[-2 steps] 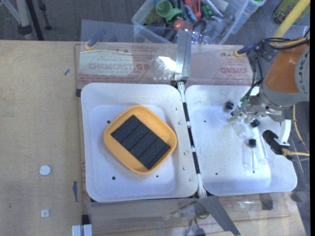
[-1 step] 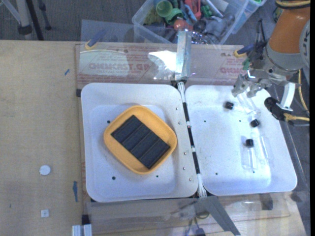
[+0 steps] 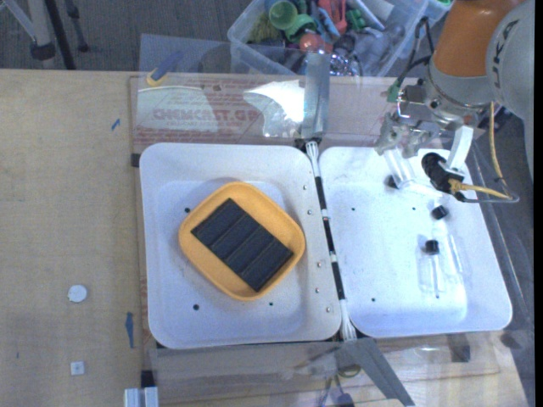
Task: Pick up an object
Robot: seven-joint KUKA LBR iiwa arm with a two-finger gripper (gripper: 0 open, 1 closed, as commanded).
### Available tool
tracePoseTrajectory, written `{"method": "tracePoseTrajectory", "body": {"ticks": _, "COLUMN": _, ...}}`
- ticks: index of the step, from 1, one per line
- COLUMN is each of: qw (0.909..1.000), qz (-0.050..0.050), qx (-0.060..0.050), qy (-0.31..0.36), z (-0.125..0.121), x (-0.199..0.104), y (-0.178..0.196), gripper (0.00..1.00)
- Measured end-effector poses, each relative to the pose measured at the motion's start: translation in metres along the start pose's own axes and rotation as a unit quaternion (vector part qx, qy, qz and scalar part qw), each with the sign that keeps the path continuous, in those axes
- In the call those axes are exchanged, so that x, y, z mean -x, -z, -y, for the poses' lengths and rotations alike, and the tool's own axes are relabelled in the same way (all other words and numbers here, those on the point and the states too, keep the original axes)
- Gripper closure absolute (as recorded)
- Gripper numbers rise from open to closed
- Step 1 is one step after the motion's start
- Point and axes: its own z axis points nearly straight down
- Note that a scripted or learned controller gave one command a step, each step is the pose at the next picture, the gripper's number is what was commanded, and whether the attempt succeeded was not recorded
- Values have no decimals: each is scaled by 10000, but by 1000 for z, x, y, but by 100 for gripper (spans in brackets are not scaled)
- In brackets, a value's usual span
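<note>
pale wood bench carries two white bins, one yellow tray in the left one; end effector upper right, grip state unclear.

This is a robotics lab. A plywood table carries two shallow white bins fixed side by side, a clear tub of mixed plastic toys stands behind on grey carpet, and a tripod leg shows top left.
</note>
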Motion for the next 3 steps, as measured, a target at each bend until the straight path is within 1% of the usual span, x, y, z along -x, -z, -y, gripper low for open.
{"method": "tracePoseTrajectory", "body": {"ticks": 1, "qw": 9987, "qz": -2, "qx": -2, "qy": -515, "z": 7, "x": -50, "y": 13, "gripper": 100}}
{"method": "tracePoseTrajectory", "body": {"ticks": 2, "qw": 9996, "qz": -3, "qx": -13, "qy": -277, "z": 12, "x": -86, "y": 15, "gripper": 100}}
{"method": "tracePoseTrajectory", "body": {"ticks": 3, "qw": 9996, "qz": 5, "qx": 4, "qy": -267, "z": 12, "x": -86, "y": 26, "gripper": 100}}
